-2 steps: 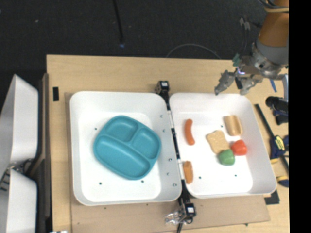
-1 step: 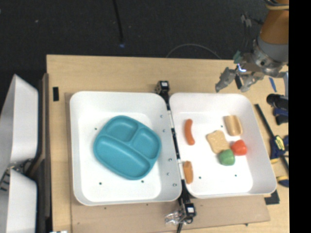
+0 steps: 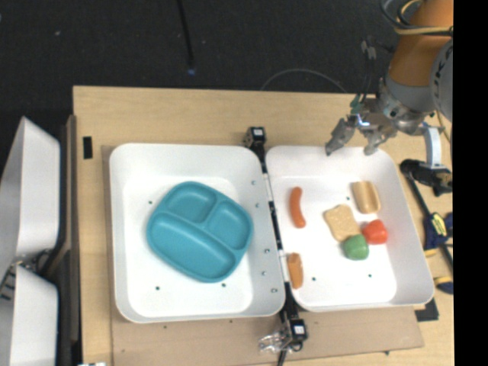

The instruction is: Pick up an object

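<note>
Currently gripper (image 3: 353, 145) spread wide, nothing held, above right bin's (image 3: 412, 292) far rim; hot dog bun (image 3: 365, 197) likely light, squashy; pinch across its narrow width.

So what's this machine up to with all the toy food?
A robot arm reaches in from the right, its tool open and holding nothing, over the far edge of the right bin. Toy foods lie there untouched: a sausage, bread, a bun, a tomato. The left bin holds a blue tray.
</note>
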Motion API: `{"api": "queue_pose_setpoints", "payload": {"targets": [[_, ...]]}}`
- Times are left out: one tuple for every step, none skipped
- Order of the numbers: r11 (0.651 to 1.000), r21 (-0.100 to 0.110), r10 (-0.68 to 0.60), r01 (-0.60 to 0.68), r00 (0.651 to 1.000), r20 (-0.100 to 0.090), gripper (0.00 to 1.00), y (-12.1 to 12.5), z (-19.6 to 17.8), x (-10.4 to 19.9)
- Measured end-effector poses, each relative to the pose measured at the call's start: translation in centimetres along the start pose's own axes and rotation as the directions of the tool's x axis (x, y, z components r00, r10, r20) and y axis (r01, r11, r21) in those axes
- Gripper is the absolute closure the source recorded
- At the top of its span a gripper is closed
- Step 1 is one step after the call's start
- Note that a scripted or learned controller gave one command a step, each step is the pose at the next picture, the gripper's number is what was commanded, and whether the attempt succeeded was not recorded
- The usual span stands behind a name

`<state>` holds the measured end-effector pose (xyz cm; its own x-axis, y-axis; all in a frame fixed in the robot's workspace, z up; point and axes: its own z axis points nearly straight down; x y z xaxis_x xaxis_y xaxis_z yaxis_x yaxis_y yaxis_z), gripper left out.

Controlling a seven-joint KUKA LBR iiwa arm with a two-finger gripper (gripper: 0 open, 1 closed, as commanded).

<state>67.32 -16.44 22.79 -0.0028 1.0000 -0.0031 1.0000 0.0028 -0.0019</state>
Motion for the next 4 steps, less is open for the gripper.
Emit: {"api": "queue_pose_setpoints", "payload": {"targets": [[1.0, 0.002, 0.002, -0.002, 1.0, -0.001, 0.0, -0.8, 5.5, 0.5], [1.0, 0.001, 0.005, -0.005, 1.0, 0.0, 0.0, -1.1, 11.7, -0.1], [1.0, -0.008, 0.004, -0.004, 1.0, 0.001, 1.0, -0.9, 10.1, -0.2], [1.0, -0.008, 0.003, -0.003, 1.0, -0.003, 1.0, -0.3, 5.5, -0.6]]}}
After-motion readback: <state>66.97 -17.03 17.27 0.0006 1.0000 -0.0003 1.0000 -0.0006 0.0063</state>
